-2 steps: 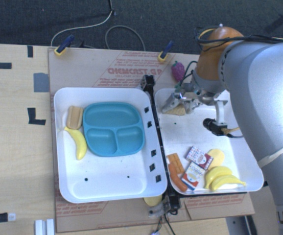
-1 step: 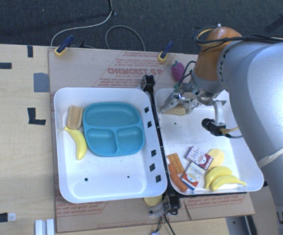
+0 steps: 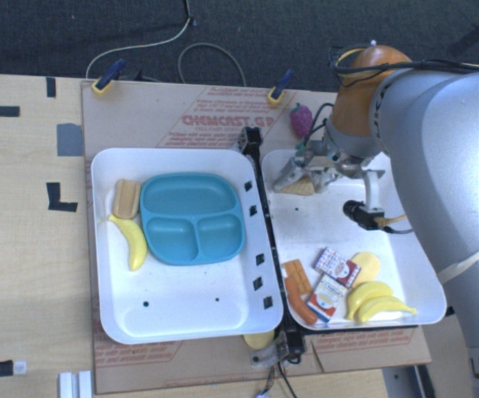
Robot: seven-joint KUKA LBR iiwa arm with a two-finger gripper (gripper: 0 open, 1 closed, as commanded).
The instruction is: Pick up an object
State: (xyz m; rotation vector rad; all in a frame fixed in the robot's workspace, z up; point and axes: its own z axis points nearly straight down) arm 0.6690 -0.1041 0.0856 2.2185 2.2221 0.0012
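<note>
Yellow banana pair [image 3: 376,301]: lower right of the frame, in the right bin [image 3: 405,251]; probably light, smooth plastic; best gripped across the middle.
Small cartons [image 3: 332,276]: just left of the bananas; probably light and stiff, flat faces suited to a pinch.
Orange stick [image 3: 298,287]: beside the cartons, near the divider.
Tan wedge [image 3: 300,186]: upper part of the right bin, directly at the gripper; probably light and rigid.
Gripper [image 3: 306,172]: lowered over the wedge; finger state undeterminable.
Left bin [image 3: 107,222]: holds a blue tray [image 3: 193,219], well apart.
</note>
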